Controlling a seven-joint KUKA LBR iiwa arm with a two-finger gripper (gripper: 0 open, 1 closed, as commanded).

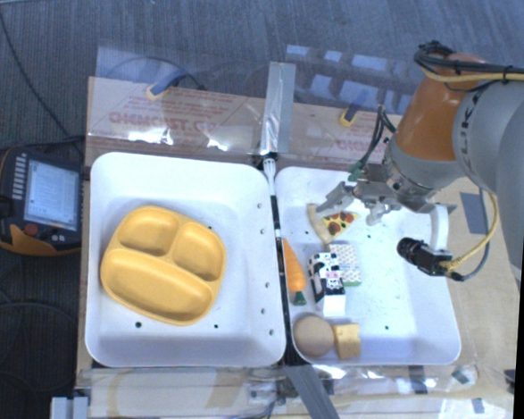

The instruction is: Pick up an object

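My gripper (353,205) hangs over the back of the right bin (415,322), its two fingers spread open with nothing between them. Just below it lies a toy pizza slice (333,223). Further forward are an orange carrot (294,267) by the bin's left wall, a black-and-white box (327,275), a green dotted piece (348,260) and a white block (333,303). A tan ball (312,335) and a yellow block (348,341) rest at the front edge.
A yellow divided plate (163,262) sits in the left bin (121,172). A teach pendant (39,202) lies on the floor to the left. A black cable connector (417,253) hangs off the wrist over the right bin.
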